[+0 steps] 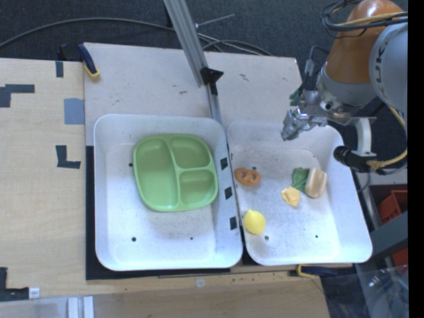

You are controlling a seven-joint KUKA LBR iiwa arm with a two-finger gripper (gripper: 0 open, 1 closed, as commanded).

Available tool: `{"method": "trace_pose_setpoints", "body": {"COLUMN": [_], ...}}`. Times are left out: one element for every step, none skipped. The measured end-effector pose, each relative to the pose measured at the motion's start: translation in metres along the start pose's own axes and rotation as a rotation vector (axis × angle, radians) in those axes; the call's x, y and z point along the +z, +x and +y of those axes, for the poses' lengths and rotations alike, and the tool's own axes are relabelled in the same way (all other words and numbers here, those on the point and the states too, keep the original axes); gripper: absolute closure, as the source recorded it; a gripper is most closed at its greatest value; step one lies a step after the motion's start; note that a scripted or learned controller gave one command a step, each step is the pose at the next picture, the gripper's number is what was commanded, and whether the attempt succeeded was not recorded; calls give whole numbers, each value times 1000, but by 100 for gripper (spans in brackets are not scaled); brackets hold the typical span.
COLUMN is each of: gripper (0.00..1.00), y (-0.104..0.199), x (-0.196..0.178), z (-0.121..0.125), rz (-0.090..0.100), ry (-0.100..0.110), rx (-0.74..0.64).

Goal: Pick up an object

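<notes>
The right bin [331, 244] holds several small items: an orange pretzel-shaped piece [247, 176] at its left, a yellow lemon [254, 222] near the front left, and a yellow chunk [291, 196], a green leafy piece [301, 177] and a tan bread-like piece [316, 183] at its right. My gripper [293, 128] hangs over the back of the right bin, above and behind these items. Nothing shows between its fingertips.
A green divided plate [176, 172] lies in the left bin [109, 197]. A grey metal pole [187, 35] slants across the bench from the top to the divider between the bins. A blue and yellow clamp [89, 63] sits at the bench's back left.
</notes>
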State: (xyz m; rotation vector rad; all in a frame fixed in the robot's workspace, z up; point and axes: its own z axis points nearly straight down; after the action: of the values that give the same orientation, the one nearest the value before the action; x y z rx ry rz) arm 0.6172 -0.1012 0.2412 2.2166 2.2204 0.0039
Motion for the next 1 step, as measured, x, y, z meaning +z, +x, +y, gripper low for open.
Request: {"method": "trace_pose_setpoints", "body": {"gripper": [100], "y": [0], "x": [-47], "z": [1], "rz": [0], "ry": [0], "rx": [0]}}
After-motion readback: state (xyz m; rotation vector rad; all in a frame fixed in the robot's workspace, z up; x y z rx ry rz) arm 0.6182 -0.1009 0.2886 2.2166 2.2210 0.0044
